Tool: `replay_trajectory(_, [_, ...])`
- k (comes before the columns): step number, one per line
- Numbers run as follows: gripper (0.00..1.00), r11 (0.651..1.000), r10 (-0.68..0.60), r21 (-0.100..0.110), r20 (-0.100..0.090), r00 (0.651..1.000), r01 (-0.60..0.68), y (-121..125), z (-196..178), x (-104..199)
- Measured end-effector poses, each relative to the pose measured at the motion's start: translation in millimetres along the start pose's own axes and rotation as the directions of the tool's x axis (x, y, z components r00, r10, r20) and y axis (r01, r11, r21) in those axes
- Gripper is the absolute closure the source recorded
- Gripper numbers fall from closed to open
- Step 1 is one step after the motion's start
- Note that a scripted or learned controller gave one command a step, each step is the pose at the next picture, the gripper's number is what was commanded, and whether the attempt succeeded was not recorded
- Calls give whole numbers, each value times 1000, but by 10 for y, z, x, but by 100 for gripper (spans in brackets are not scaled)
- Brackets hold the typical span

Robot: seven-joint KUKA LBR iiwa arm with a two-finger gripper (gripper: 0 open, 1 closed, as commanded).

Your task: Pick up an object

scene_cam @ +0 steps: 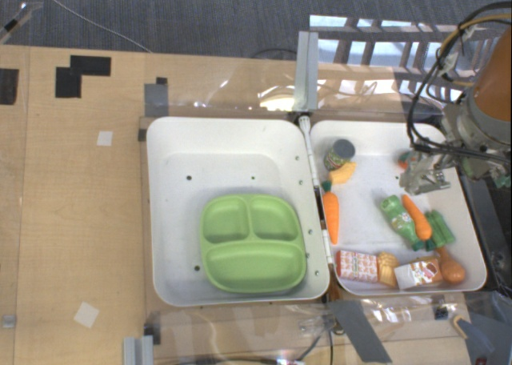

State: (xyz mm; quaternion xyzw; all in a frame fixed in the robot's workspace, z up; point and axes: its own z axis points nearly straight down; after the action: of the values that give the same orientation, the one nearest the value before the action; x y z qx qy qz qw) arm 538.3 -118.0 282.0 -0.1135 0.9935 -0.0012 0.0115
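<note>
Hovering over right bin [364,135], gripper [422,173] sits above bare floor near right wall, nothing seen in its grasp; whether released or clenched, can't tell. You're in approach step, no pick made. Candidates all in right bin: carrot [330,217] along left wall, second carrot [417,217] on green packet [398,217] just below gripper, small can [342,150] top left, boxes along bottom edge. Green plate [253,242] alone in left bin [172,195]. Next move, your call: shift slightly toward second carrot, line up across it, descend.
</note>
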Motion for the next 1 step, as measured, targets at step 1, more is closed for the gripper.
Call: replay_trajectory(1, [100,999,34,-8,-27,999,-35,-60,1761,432])
